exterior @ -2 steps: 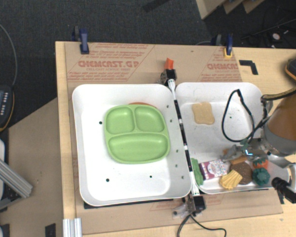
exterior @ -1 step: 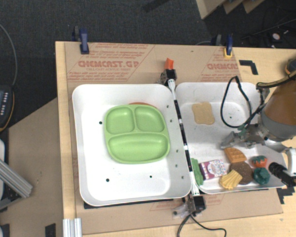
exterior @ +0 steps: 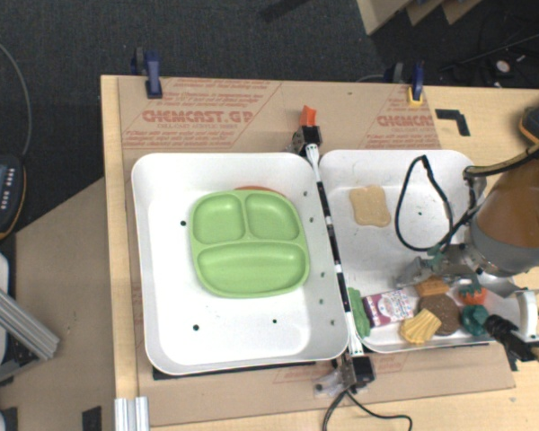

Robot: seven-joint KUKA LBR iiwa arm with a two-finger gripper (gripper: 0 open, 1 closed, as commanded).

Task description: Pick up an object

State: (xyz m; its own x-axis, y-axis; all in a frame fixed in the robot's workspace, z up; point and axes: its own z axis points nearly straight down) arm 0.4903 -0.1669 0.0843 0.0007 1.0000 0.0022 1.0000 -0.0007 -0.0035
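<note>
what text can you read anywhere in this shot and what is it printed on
"CHEMCAST GP": red print on the brown protective sheet covering the bench top, behind the left bin.
"CHEMCAS...": the same red print repeated behind the right bin, cut off near a blue clamp.
Smaller red lines around both prints: too blurred to read.
Purple packet in the right bin: its label is too small to read.

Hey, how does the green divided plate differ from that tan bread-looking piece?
The green divided plate is far larger than the tan piece. The plate is bright green with three compartments; the tan piece is pale beige, flat and plain. The plate lies in the left bin, the tan piece in the right bin. Both lie flat on a white bin floor.
</note>
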